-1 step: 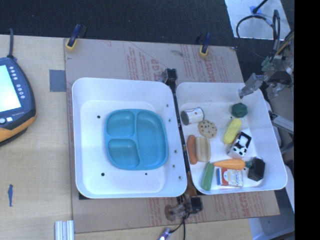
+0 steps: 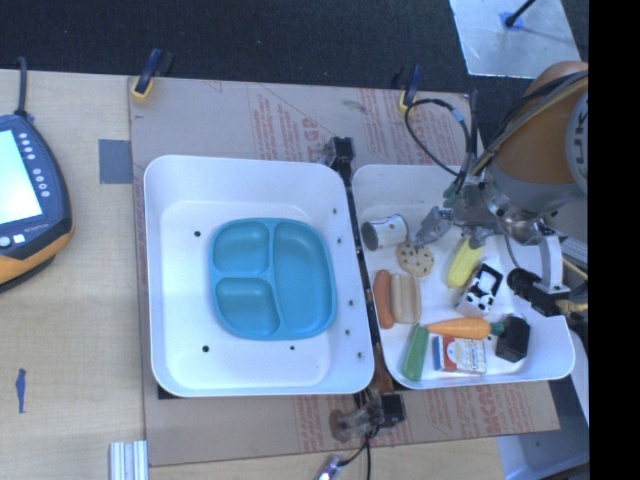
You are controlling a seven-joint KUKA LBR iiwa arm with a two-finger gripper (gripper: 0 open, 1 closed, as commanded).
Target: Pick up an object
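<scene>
Your pincer (image 2: 436,226) hangs low in the right bin (image 2: 560,368), above the cookie (image 2: 414,259) and beside the metal cup (image 2: 383,232); grip state cannot be told. The hot dog (image 2: 396,298), carrot (image 2: 458,328) and yellow piece (image 2: 463,263) lie loose nearby. The left bin (image 2: 170,268) carries a blue divided plate (image 2: 272,277).

Wooden counter (image 2: 80,368) fills the frame's lower left, and a cardboard sheet (image 2: 260,118) lies across it, clamped at its top edge. Two white bins sit on that sheet: left bin (image 2: 170,268) centre frame, right bin (image 2: 555,363) beside it. A pendant (image 2: 25,198) rests at far left.
</scene>
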